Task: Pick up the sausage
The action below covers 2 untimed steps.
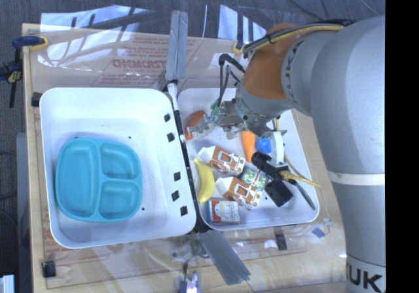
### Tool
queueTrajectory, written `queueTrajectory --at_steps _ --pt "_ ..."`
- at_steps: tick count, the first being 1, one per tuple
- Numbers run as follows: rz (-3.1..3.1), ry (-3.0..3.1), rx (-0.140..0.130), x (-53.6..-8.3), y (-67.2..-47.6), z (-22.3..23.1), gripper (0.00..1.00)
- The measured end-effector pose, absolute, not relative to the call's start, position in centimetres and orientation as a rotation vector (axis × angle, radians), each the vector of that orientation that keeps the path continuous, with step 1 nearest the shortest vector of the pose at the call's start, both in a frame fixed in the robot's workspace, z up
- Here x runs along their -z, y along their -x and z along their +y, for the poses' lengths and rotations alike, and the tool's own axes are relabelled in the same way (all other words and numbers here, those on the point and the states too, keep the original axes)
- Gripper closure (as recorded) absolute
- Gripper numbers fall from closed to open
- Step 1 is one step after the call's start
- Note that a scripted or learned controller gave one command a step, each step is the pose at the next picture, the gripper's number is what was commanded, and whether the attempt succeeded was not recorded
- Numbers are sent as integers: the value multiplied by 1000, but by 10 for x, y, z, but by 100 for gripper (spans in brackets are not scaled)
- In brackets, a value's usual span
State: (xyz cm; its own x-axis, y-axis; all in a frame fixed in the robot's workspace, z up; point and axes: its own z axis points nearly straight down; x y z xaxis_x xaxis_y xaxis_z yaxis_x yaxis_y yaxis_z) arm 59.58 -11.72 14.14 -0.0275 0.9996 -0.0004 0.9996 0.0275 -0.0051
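Apparently tilted, the sausage (194, 121) lies beside the gripper (219, 118), whose jaw state I cannot tell.

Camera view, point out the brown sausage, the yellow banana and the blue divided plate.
Brown sausage (195, 120), camera view, its rounded middle.
Yellow banana (206, 180), camera view, middle of its curve.
Blue divided plate (98, 179), camera view, the ridge between compartments.
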Motion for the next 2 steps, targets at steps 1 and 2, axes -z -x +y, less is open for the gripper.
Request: queueTrajectory --at_steps 1,2 --pt "-2313 2124 -1 -109 -604 -117 0" --pt "-2218 2224 0 -216 -621 -167 0"
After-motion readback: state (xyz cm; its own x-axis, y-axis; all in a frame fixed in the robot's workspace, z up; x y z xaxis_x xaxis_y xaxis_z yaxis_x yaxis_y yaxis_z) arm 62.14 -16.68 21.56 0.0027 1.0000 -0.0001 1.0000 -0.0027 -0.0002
